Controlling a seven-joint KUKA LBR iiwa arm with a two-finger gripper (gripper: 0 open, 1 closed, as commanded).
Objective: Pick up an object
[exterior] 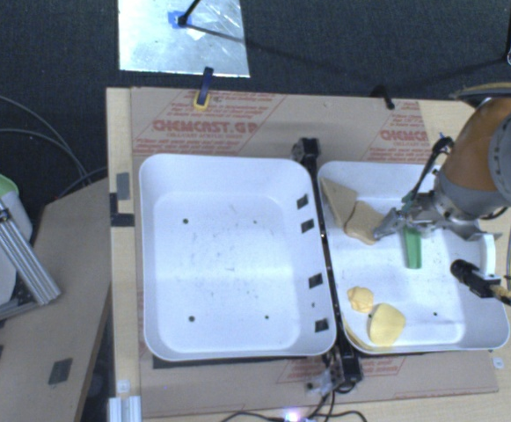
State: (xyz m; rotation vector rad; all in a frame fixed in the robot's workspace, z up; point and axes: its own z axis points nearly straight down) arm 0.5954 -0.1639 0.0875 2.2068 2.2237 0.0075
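The gripper (387,229) hangs low in the right bin (466,337), reaching toward the tan sponge (361,221); I cannot tell its state. A green stick (412,248) lies just beside it. 2 yellow lumps (378,315) sit nearer the bin's front edge. Nothing looks lifted, so the pick seems not yet done.

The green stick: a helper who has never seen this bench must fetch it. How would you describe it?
Look in the right bin, just below the gripper. The green stick lies there, narrow and straight. Its neighbours are a tan wedge and two rounded yellow lumps.
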